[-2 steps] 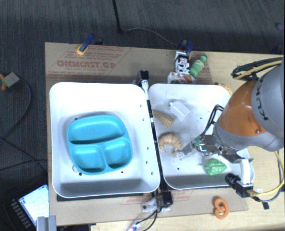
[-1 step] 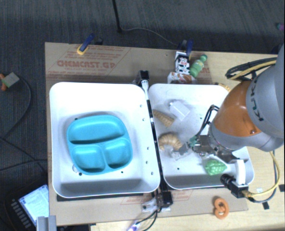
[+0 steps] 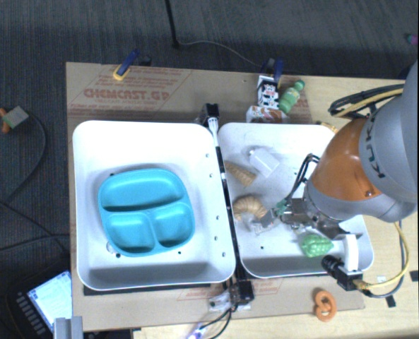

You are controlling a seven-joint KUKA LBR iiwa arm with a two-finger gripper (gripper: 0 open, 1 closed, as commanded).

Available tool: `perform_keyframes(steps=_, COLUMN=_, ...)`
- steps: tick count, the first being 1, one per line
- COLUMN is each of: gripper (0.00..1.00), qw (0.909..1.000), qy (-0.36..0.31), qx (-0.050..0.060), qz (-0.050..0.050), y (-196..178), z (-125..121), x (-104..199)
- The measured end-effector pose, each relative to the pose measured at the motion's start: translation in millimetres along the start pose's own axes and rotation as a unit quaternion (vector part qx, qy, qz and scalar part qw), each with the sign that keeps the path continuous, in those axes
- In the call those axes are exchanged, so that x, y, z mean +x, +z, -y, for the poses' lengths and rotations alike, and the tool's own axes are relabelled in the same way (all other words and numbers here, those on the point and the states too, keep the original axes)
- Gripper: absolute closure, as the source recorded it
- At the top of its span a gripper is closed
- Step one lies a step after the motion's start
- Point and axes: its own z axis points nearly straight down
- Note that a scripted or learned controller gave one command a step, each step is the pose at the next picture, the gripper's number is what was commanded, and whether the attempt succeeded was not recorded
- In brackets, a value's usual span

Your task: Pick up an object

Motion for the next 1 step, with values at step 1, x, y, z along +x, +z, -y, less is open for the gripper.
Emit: perform_keyframes(steps=1, gripper=0.0, qw=1.0, qy=0.0, qx=0.001, qz=0.0, y=5.0, z=0.4, x=-3.7)
